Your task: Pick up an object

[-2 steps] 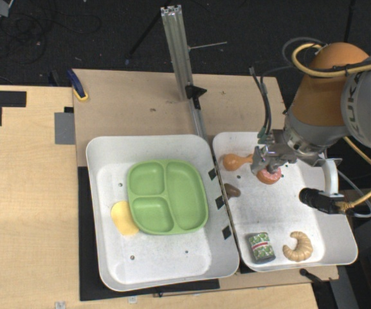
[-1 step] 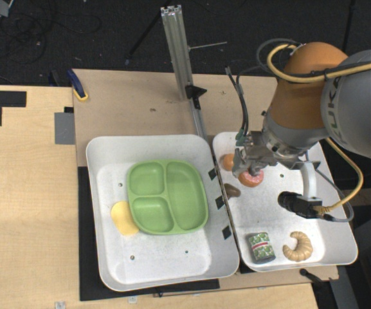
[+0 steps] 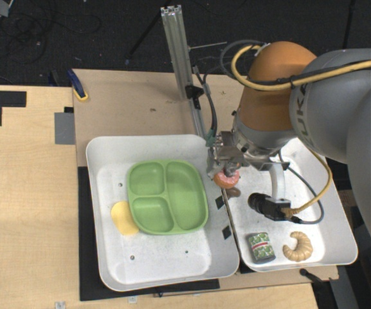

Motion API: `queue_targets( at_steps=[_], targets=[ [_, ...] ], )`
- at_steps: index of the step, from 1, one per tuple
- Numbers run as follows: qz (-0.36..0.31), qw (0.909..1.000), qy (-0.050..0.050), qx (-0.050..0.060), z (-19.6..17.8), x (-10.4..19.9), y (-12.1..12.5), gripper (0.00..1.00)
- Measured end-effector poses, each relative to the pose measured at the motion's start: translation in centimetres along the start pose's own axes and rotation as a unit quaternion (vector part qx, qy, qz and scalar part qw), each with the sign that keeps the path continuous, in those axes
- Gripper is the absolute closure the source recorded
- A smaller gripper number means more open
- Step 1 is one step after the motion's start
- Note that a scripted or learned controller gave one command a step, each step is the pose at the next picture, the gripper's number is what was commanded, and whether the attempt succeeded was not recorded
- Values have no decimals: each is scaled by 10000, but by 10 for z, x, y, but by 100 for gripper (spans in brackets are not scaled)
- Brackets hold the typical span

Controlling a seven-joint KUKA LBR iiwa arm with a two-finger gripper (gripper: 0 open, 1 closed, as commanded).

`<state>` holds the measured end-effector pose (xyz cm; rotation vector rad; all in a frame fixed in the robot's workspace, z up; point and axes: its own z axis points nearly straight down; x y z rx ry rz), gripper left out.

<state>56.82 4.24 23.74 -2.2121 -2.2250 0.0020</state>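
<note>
- Two white bins lie side by side; we call them the near-left bin (image 3: 108, 250) and the right bin (image 3: 332, 237), as the view shows them.
- Hidden: the arm (image 3: 330, 108) covers the far part of the right bin, and the frame's right side cuts the arm off.
- Hidden: the wrist shadows the gripper (image 3: 226, 170), so we make out its fingers only as short metal tips.
- Hard to read: the fingertips cover the donut's upper edge. We cannot tell whether the donut (image 3: 227, 180) touches the rim below it.
- Hard to read: a yellow thing (image 3: 122, 219) lies against the plate's left edge, and its form is unclear to us.
- Hard to read: the label on the small green can (image 3: 260, 247) is too small to read.
- Task thing: the pink-and-brown donut sits at the gripper's tip, over the strip where the two bins meet.
- Fingers: we see them clenched on the donut's top, and the rest of the donut hangs just below them.
- Left bin: a green divided plate (image 3: 169, 197) lies flat near the middle, just beside the donut.
- Right bin: the can and a croissant (image 3: 299, 246) lie close together near the front edge, well apart from the donut.
</note>
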Motion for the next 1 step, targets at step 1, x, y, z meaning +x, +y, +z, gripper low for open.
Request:
queue_targets(
  at_steps=[1],
  targets=[
    [7, 10000, -4, 8, 10, 41, -8, 100]
  ],
)
